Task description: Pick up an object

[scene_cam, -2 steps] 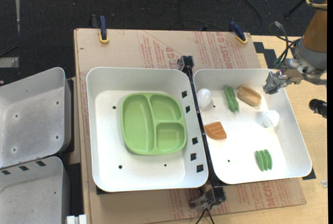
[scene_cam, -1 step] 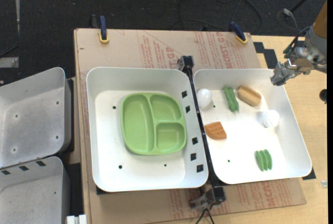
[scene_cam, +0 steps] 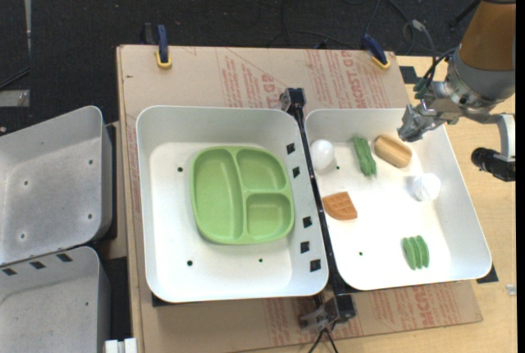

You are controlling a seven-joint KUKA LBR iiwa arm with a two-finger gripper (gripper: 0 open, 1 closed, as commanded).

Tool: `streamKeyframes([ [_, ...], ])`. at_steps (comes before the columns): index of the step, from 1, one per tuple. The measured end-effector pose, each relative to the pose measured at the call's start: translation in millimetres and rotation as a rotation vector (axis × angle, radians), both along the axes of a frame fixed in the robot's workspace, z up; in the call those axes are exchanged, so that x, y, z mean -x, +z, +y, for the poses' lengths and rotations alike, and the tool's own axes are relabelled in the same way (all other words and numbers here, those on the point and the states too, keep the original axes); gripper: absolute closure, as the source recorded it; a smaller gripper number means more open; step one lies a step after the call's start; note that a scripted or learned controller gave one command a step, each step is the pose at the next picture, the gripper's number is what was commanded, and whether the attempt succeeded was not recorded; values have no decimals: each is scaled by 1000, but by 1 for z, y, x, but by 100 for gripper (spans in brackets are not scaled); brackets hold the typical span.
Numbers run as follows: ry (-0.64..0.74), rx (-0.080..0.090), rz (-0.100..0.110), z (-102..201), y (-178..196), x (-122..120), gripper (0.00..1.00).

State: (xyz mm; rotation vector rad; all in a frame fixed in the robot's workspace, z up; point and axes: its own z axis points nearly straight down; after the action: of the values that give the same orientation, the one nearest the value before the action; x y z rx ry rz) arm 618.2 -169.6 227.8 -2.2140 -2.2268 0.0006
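Nearest the camera, toward the front of the right bin (scene_cam: 459,261), a small green ridged piece (scene_cam: 416,252) is seen lying flat, well apart from the other things. Further back in the same bin lie an orange wedge-shaped piece (scene_cam: 340,206), a white ball (scene_cam: 321,153) near the divider, a long green pod-like piece (scene_cam: 364,156), a tan bread-like roll (scene_cam: 393,152) and a small white lump (scene_cam: 424,187). The left bin (scene_cam: 164,179) is occupied by a green divided plate (scene_cam: 243,195). The roll is the thing nearest the gripper (scene_cam: 410,128) and is judged the likeliest one to be picked; it appears to be a light plastic toy, stiff and smooth, so it may be expected to slip or roll if pinched off-centre, and it is best taken across its short width at the middle. The grey arm, with its orange band at the upper right, is reached in from the right and angled down over the bin's back right corner, the gripper hanging just beside and slightly above the roll's far end. How far the jaws are parted cannot be told, the tips being dark and small at this angle, and nothing is seen held between them. Both bins are carried on a cardboard-covered worktop (scene_cam: 221,72).
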Motion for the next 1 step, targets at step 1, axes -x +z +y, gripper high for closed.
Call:
streamKeyframes([
  [1, 0, 0, 0, 54, -10, 3, 100],
])
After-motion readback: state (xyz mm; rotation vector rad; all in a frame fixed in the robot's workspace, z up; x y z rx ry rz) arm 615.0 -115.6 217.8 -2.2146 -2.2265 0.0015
